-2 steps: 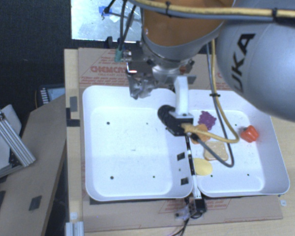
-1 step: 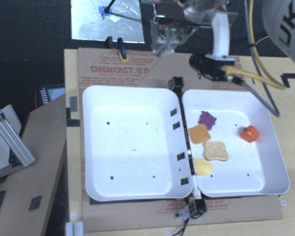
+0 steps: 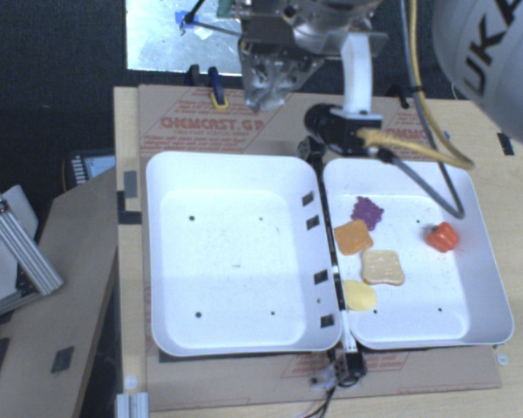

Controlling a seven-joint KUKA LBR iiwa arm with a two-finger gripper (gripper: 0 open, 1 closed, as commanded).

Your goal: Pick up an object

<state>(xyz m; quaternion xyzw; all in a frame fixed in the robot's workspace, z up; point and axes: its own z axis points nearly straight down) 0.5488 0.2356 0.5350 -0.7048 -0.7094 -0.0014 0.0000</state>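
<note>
On my screen the left bin [image 3: 231, 251] is a shallow white tray of smooth plastic with rounded corners and a few small dark dots on its floor, and above its far edge hangs the gripper [image 3: 263, 84], metallic and blurred, so I cannot tell if its fingers are spread or pressed together. In the right bin [image 3: 471, 312] lie all the objects: a flat yellow round piece [image 3: 360, 296] near the dividing edge, an orange slice [image 3: 354, 237] with a matte surface, a bumpy purple cluster [image 3: 367, 212] just behind it, and a pale toast-shaped piece [image 3: 383, 268]. Farther right, well apart from these, sits a small glossy red-orange object [image 3: 442, 237].
</note>
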